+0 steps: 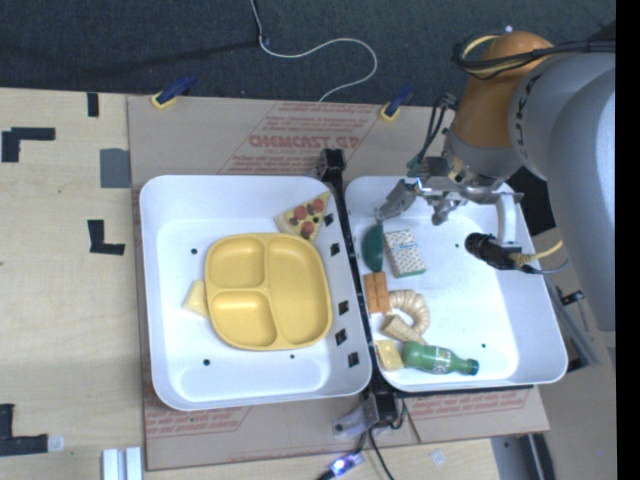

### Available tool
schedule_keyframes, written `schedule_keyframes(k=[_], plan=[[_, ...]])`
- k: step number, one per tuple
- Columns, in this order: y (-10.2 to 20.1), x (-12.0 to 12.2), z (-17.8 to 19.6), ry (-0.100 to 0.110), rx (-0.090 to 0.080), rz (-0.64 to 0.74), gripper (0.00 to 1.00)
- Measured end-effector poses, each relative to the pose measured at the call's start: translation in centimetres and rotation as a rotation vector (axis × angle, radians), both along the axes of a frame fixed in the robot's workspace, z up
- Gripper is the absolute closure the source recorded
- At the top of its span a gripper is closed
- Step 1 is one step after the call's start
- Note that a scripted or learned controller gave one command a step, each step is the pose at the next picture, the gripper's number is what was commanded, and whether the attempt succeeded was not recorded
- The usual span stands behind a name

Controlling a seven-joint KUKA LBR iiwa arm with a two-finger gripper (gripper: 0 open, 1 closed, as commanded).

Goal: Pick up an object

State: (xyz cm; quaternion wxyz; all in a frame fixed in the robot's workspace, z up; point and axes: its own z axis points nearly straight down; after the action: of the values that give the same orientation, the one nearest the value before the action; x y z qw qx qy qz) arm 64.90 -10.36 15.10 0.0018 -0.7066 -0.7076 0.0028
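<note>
My gripper (pixel 418 206) hangs over the back of the right bin (pixel 520 328), fingers spread apart with nothing between them. Just below it lie a pale speckled block (pixel 404 252) and a dark green oval piece (pixel 372 247). Further forward in the same bin are an orange-brown block (pixel 376 292), a tan pretzel-like piece (pixel 408 312) and a green bottle (pixel 438 359) lying on its side. A small yellow piece (pixel 387 354) sits by the bottle's base.
The left bin (pixel 170 218) holds a yellow divided plate (pixel 268 290), a pizza slice toy (pixel 305 217) at its back right and a yellow wedge (pixel 194 297) at the plate's left. A black divider runs between the bins. The arm fills the right side.
</note>
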Motion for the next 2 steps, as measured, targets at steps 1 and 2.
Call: schedule_keyframes(k=[1,2], plan=[[-0.16,0.04,-6.47,0.001,0.000,0.000,0.00],[-0.13,0.00,-6.71,-0.004,0.000,0.000,0.00]])
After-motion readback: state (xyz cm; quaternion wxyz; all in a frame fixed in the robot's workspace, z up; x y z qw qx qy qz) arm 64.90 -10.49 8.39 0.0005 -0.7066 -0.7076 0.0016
